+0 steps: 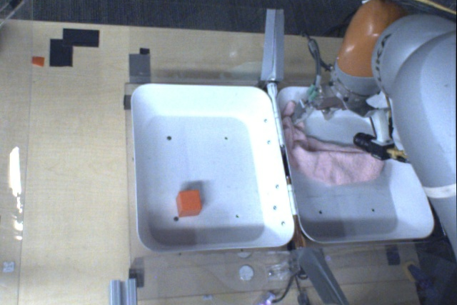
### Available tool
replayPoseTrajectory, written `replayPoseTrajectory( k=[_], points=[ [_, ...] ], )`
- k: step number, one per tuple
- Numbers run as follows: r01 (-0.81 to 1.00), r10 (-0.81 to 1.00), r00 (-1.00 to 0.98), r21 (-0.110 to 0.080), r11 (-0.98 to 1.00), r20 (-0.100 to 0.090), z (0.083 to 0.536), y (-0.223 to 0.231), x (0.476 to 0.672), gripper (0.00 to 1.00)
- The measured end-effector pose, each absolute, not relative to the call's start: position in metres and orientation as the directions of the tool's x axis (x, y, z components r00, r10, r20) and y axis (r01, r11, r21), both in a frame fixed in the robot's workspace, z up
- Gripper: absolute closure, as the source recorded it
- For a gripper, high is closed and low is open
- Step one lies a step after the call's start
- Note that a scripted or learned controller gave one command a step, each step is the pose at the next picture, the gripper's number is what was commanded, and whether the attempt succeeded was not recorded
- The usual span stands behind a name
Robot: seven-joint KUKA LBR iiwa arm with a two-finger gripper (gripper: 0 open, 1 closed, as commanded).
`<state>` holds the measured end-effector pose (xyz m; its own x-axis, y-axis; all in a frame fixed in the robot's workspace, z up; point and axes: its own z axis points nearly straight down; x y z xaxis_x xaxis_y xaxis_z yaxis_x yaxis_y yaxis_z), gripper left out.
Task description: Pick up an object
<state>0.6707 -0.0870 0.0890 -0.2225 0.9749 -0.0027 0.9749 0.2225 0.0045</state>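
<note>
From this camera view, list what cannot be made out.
- Gripper: the wrist covers the fingers, so open or shut is hidden.
- Pink cloth: its far edge runs under the arm; whether anything is gripped cannot be told.
- Right bin: its right side is covered by the arm.
- Orange block in the left bin: too small for surface detail.

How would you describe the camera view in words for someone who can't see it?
A grey robot arm with an orange band reaches from the right over the right-hand white bin, where a pink cloth lies crumpled. The left-hand bin holds a small orange block near its front left corner.
</note>
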Motion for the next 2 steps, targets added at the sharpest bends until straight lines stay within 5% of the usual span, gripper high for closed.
replayPoseTrajectory(
  k=[1, 2],
  points=[
    [0.975, 0.975, -0.223, 0.004, 0.223, -0.003, 0.089, -0.087, 0.671, 0.0],
    [0.937, 0.938, -0.348, 0.012, 0.348, -0.007, 0.09, -0.119, 0.602, 0.0]
  ],
)
